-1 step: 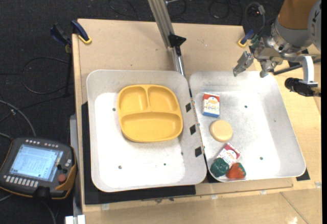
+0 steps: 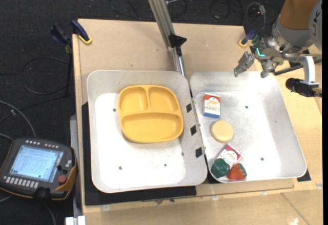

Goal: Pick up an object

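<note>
At the far left, off the bench on the dark floor, we see a handheld control pad [image 2: 37,167] with a lit screen. On the bench's back left corner sits a clamp [image 2: 77,32] with blue and yellow grips.

Moving right, we come to the left bin [image 2: 102,167], a shallow white tray. In it lies a yellow plate [image 2: 150,114] with three compartments, set toward the bin's back half and a little right of its middle. A metal pole [image 2: 160,6] slants down from the top of the view and meets the bench just behind the seam between the two bins.

The right bin [image 2: 271,131] holds the small things, all gathered along its left side. Nearest the back is a small carton [image 2: 211,105], white and blue with a red picture on it. Just in front of it lies a pale round disc [image 2: 222,131]. Nearer the front corner we find a small red and white packet [image 2: 229,155], with a dark green piece [image 2: 220,168] and a red piece [image 2: 237,171] side by side just in front of it, close against the bin's front rim.

At the far right, the gripper [image 2: 254,64] hangs above the back edge of the right bin, well apart from the small things. Its two fingers stand spread with nothing between them. A second clamp [image 2: 247,40] sits on the bench just behind it.
</note>
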You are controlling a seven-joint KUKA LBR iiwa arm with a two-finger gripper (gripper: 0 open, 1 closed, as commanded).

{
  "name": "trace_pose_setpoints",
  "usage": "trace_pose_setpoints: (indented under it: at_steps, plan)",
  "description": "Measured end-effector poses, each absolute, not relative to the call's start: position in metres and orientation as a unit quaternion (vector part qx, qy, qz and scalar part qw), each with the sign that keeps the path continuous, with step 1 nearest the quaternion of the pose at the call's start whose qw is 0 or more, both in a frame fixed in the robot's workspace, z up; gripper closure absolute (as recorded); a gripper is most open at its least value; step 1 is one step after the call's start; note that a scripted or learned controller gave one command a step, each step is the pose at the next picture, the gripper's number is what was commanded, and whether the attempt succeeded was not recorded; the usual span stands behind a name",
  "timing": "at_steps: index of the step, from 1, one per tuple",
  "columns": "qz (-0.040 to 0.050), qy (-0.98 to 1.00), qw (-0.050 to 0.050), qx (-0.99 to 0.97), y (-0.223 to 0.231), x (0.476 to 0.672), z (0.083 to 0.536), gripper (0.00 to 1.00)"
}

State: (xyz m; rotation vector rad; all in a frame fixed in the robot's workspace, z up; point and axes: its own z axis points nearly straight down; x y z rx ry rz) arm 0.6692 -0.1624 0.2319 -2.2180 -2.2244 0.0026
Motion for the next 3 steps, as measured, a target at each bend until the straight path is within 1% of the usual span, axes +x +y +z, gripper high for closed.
trace_pose_setpoints:
  at_steps: [2, 3]
  plan:
    - [0.0015, -0.708, 0.001, -0.706, -0.16, 0.67, 0.145, 0.0]
    - [-0.0026, -0.708, -0.003, -0.706, -0.159, 0.673, 0.098, 0.0]
